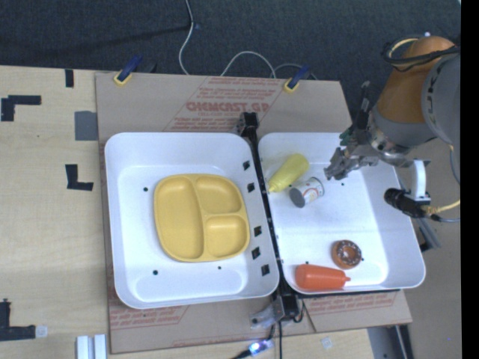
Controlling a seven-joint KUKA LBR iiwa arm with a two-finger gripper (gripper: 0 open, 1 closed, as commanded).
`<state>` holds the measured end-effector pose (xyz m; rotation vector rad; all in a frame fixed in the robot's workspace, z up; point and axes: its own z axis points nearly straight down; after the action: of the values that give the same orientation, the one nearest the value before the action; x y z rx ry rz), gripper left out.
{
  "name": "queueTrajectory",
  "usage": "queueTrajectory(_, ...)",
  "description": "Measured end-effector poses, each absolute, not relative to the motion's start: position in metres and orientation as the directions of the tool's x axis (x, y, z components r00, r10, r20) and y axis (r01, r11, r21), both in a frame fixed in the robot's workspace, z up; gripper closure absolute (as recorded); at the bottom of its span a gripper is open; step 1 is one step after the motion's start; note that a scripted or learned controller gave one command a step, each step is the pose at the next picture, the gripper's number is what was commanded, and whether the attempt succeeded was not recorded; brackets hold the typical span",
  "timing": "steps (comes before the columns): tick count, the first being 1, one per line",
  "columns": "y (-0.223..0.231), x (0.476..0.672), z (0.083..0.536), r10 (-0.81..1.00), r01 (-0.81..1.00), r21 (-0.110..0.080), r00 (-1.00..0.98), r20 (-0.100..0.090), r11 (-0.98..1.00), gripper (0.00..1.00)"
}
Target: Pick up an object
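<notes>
In the right bin [389, 275] lie a yellow bottle-shaped toy [288, 172], a small grey and white can [307, 193] on its side, a brown doughnut [346, 254] and an orange carrot-like piece [320, 277]. My gripper [340, 164] hangs over the upper right part of this bin, just right of the can and apart from it. Nothing shows between its dark fingers.
The left bin [123, 200] holds a yellow divided plate [200, 217]. A black divider with clips runs between the bins [258, 200]. Cardboard lies under both bins, and a cable loops at the back [247, 58]. The arm's grey and orange body [412, 96] stands over the right bin's far corner.
</notes>
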<state>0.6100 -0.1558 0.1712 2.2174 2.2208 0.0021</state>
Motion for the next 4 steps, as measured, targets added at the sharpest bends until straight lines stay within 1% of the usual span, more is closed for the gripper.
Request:
queueTrajectory(1,-0.155,0.611,0.225,1.000,1.000,0.005,-0.002,-0.001,0.002,1.00)
queueTrajectory(2,-0.155,0.612,0.262,1.000,1.000,0.003,-0.002,-0.001,0.002,1.00)
queueTrajectory(3,-0.094,0.609,0.251,1.000,1.000,-0.002,-0.006,0.001,0.006,1.00)
queueTrajectory(4,-0.040,0.611,0.255,1.000,1.000,-0.001,-0.007,0.001,0.007,1.00)
